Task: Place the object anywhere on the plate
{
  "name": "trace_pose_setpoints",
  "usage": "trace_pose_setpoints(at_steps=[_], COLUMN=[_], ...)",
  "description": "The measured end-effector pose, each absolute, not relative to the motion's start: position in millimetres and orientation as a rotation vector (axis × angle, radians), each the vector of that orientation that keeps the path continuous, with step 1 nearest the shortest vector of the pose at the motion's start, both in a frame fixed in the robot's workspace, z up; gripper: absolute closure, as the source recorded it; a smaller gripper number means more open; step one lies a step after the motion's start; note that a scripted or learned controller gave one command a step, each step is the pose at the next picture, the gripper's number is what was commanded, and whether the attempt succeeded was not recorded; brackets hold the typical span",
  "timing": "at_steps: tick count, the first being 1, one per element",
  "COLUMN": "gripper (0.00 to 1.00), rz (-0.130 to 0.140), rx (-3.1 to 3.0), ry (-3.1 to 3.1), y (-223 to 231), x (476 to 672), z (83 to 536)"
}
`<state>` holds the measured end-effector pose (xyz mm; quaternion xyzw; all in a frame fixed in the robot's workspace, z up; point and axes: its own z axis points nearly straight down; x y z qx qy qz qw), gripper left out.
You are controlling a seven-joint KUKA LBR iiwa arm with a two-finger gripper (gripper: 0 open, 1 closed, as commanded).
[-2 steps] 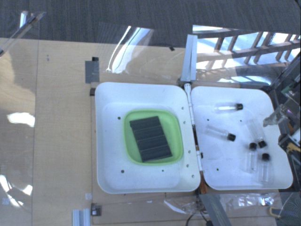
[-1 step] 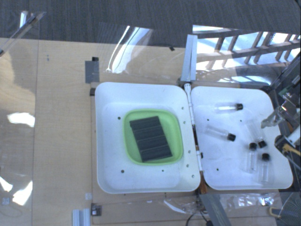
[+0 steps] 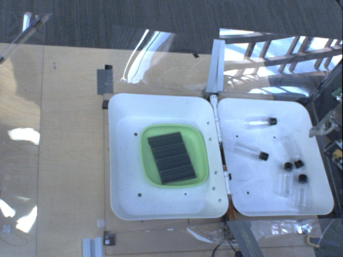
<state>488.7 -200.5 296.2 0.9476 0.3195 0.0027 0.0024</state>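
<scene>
Likely light, slick, breakable: you'd grip a vial point(image 3: 252, 152) mid-body in the right bin point(image 3: 316, 208). Plate point(image 3: 199, 143) sits left, under a dark block point(image 3: 171, 158). Tool state: cannot tell.

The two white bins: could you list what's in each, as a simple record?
left bin: green plate with a dark ridged block lying on it
right bin: clear vials with black caps, scattered, about five
topmost vial: lying on its side
middle vial: lying on its side
bench: pale wood
</scene>
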Motion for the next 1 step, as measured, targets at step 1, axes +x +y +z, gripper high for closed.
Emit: trace_pose_setpoints(at_steps=[1], gripper=[0.0], rz=[0.003], rx=[2.99], ry=[0.958], y=[-196.5], x=[488.6], z=[257.4])
